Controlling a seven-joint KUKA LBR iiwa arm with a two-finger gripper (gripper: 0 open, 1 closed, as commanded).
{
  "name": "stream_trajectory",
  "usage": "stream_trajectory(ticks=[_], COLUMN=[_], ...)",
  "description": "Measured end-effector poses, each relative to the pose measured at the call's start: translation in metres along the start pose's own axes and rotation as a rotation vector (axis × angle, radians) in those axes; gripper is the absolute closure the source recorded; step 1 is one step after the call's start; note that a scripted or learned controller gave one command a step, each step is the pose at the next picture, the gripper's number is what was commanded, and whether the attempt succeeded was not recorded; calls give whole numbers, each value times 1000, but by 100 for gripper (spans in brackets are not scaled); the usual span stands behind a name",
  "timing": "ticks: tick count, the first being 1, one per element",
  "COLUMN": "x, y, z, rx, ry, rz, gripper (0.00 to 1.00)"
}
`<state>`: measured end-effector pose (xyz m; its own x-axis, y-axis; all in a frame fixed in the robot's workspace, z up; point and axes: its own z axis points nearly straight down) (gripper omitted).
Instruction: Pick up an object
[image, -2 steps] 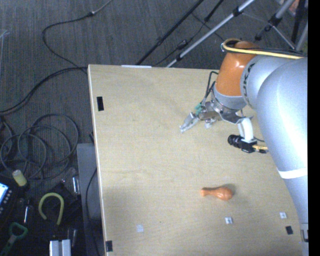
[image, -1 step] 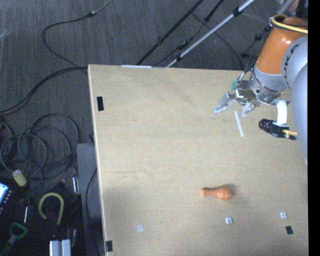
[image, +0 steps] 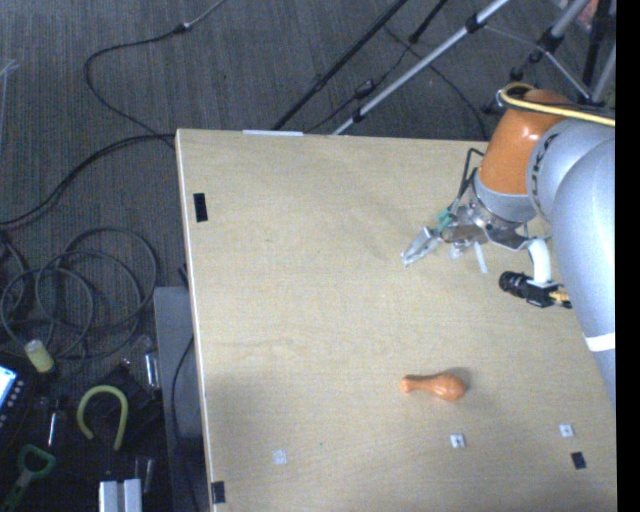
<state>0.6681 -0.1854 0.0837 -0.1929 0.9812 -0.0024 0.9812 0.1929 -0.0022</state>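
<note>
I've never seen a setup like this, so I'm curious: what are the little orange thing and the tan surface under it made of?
The orange pear-shaped object looks like smooth rubber or soft plastic, judging by its rounded bulb, tapering neck and a faint sheen; too small to be sure. The tan board looks like matte plywood or laminate: pale, with faint grain-like streaks and no glare.

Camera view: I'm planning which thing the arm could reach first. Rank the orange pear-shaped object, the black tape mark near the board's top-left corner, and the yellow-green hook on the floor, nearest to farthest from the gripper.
1. Orange pear-shaped object, below the gripper on the board.
2. Black tape mark, far left on the board.
3. Yellow-green hook, on the floor, lower left.
</note>
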Motion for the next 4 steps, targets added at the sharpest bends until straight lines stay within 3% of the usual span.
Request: stream_trajectory(ticks=[1,2,3,4], x=[-28,-36,-36,-22], y=[-6,-6,-6,-8], z=[-23,-1,-34,-22], rx=[-4,-3,-4,-3], ry=[-2,-1,-3,-1], rz=[-367,-444,-563,-666], gripper=[0,0,0,0])
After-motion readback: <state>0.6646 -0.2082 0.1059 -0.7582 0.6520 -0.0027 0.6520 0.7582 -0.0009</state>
